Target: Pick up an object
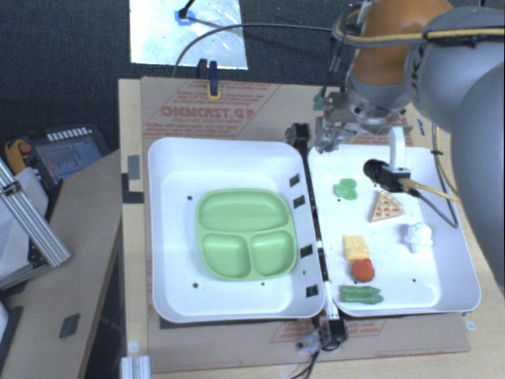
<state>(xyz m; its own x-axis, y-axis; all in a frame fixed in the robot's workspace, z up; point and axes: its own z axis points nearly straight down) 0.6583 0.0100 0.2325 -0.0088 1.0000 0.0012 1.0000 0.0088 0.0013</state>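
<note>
Two shallow white bins side by side: the left bin point(170, 212) carries one pale green three-compartment plastic tray point(245, 234). The right bin point(450, 267) holds six small pieces: one green leafy piece point(345, 188), one pizza slice point(387, 208), one white lump point(417, 236), one yellow cheese block point(356, 248), one red tomato point(363, 270), one green pod point(360, 294). The gripper point(331, 139) hangs over the right bin's far left corner, well apart from all six; whether it's apart or together, I cannot tell.

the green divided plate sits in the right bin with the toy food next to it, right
Not quite. The camera view shows the green divided plate in the left bin, alone there. The toy food lies in the right bin: a pizza slice, a yellow cheese block, a red tomato and a green pod, among others. So plate and food sit in separate bins.
</note>
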